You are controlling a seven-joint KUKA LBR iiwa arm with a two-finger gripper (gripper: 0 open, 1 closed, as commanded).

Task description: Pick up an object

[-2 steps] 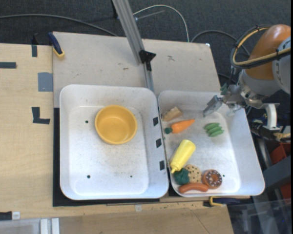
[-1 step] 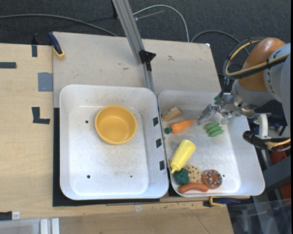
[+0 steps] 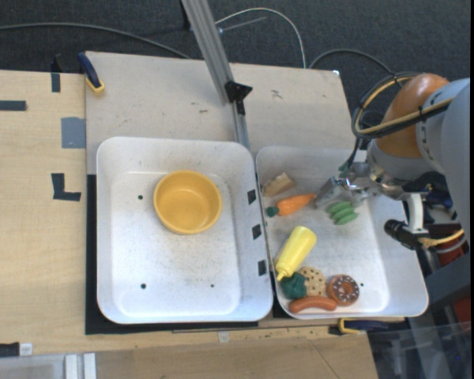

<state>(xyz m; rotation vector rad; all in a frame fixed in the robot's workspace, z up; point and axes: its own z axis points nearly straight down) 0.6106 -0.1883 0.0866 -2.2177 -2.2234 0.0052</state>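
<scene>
Gripper (image 3: 340,192) sits above green toy (image 3: 344,212); writing unreadable.

Two white bins sit side by side: left bin (image 3: 103,227), right bin (image 3: 379,251), rims touching, joined by black clips (image 3: 257,231). Both rest on a black mat (image 3: 90,251). White board (image 3: 166,93) lies far of the bins on a wood bench (image 3: 24,212). Metal pole (image 3: 205,38) slants in from the far edge. Blue-yellow clamp (image 3: 91,71) at the board's far-left corner. Black tape marks (image 3: 4,110) and a grey patch (image 3: 73,131) on the bench at left. Cables (image 3: 261,14) run across the dark floor beyond.
</scene>
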